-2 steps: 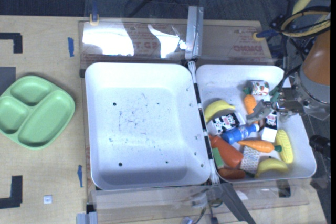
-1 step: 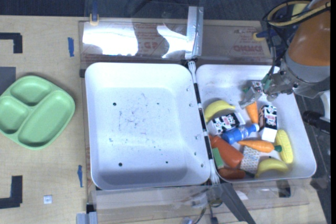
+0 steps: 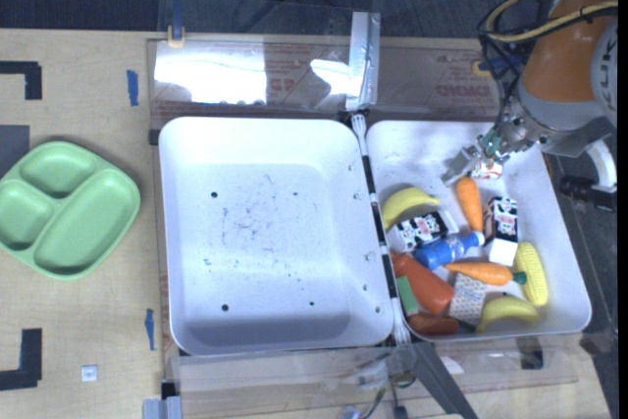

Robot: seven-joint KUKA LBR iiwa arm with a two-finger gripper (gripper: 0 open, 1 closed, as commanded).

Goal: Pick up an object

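Observation:
My gripper (image 3: 483, 155) hangs over the back of the right bin (image 3: 412, 144), just above the top end of an upright orange carrot (image 3: 470, 202). A small red and white bit shows right under it; what it is, I cannot make out. Toys are piled in the bin's front half: a yellow banana (image 3: 410, 204), a cow-patterned piece (image 3: 422, 231), a blue bottle (image 3: 446, 250), a second carrot (image 3: 479, 272) lying flat, yellow corn (image 3: 531, 272), a red-orange piece (image 3: 427, 286), another banana (image 3: 505, 310) and a black-and-white carton (image 3: 504, 216).
The left bin (image 3: 265, 231) sits beside the right one, sharing a narrow divider. A green divided plate (image 3: 64, 206) rests on the bench at far left. A clear plastic panel (image 3: 265, 64) stands behind the bins. The arm's orange band (image 3: 559, 64) is at upper right.

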